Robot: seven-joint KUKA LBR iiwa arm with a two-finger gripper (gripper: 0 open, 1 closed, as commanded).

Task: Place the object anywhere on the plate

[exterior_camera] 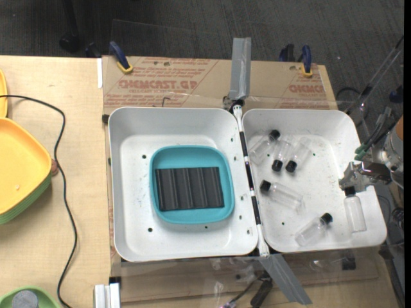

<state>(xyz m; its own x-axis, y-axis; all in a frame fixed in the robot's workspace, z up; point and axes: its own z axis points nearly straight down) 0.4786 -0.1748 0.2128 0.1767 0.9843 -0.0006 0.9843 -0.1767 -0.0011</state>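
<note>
A teal plate (191,186) with a dark ridged centre lies in the left bin (128,172). Several clear vials with black caps lie scattered in the right bin (334,133): one near the top left (264,145), two side by side (282,154), one in the middle (282,195), one near the front (313,230). Another vial (354,213) lies by the right wall. My gripper (352,181) hangs low over the right bin's right side, just above that vial's upper end. I see nothing clearly held in it.
Cardboard with blue clamps (120,55) lies behind the bins. A grey divider bar (241,69) runs between them. Yellow dishes (19,172) and a black cable (61,191) sit on the wooden table at left.
</note>
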